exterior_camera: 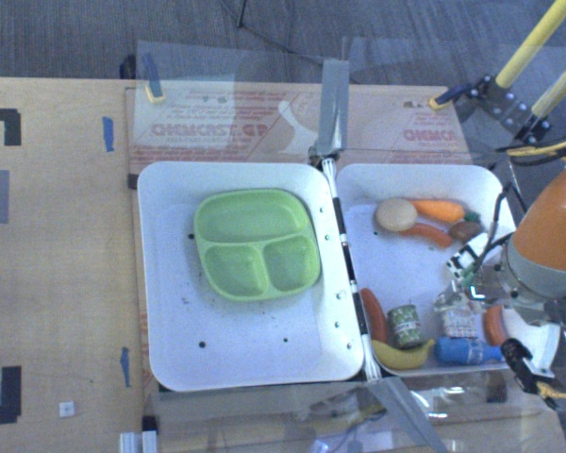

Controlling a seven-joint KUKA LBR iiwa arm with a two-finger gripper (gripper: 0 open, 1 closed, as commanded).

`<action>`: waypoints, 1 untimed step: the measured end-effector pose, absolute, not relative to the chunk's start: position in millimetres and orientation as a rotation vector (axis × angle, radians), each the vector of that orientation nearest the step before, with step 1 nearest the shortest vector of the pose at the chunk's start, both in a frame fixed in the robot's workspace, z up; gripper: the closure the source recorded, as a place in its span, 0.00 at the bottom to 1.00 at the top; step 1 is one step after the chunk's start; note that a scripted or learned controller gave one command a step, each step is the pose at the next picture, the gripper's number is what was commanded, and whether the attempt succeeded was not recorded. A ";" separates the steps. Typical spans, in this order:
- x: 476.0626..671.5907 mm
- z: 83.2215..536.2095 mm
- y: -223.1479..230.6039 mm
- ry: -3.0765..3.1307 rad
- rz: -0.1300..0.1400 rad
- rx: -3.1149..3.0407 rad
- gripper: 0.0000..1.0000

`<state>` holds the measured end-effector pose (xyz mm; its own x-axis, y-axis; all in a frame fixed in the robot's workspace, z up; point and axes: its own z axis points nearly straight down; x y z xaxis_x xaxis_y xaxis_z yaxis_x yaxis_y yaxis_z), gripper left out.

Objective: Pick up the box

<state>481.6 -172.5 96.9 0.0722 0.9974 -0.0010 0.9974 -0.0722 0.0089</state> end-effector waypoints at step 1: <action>479.8 157.5 -205.2 2.165 0.000 2.276 1.00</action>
<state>479.8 -205.2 157.5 0.0500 0.9988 -0.0006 0.9988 -0.0500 0.0006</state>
